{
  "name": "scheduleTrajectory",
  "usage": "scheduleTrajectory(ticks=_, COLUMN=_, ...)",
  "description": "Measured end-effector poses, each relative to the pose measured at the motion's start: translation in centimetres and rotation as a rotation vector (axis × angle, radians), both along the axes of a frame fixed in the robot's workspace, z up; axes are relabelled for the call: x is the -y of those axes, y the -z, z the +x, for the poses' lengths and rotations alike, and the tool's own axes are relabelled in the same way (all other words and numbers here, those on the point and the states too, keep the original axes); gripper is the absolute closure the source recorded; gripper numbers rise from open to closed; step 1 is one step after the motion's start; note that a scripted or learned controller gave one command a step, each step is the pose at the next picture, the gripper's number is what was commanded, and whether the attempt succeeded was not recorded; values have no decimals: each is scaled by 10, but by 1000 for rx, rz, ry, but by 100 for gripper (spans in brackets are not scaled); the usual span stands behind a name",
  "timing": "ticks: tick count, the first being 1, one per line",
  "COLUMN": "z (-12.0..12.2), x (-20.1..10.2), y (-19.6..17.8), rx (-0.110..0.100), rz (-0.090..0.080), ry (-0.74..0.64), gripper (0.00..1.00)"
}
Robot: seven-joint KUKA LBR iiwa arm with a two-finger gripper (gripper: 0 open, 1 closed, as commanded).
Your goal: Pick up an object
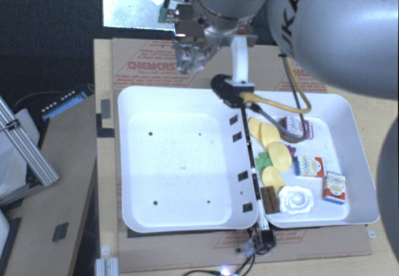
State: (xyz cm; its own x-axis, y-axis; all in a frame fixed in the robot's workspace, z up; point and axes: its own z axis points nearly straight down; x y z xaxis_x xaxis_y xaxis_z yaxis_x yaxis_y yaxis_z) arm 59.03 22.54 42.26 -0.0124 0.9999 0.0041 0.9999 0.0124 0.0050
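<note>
The gripper (190,60) hangs high at the back, over the cardboard just beyond the far rim of the left bin (134,162); it looks blurred. The right bin (356,150) holds the objects, clustered on its left side. Among them are three yellow rounded pieces (280,156), a green piece (264,161), a brown block (269,199) and a white round lid-like thing (295,200). A red-and-white box (310,166), an orange-and-white carton (335,187) and a pink packet (295,127) lie there too. The gripper is well away from all of them.
A black fitting (227,89) with a yellow cable (280,106) hangs from the arm over the divide between the bins. The big grey arm body (336,25) covers the upper right. A metal rail (28,150) stands off the bench at left.
</note>
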Motion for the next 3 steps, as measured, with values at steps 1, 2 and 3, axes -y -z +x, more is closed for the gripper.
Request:
scheduleTrajectory(ticks=1, z=-27, x=-10, y=-18, rx=-3, rz=-2, ry=7, gripper=100)
scheduleTrajectory(ticks=2, z=-57, x=-8, y=-13, rx=-6, rz=-4, ry=7, gripper=100)
scheduleTrajectory(ticks=3, z=-29, x=92, y=29, rx=-6, rz=-7, ry=21, gripper=100)
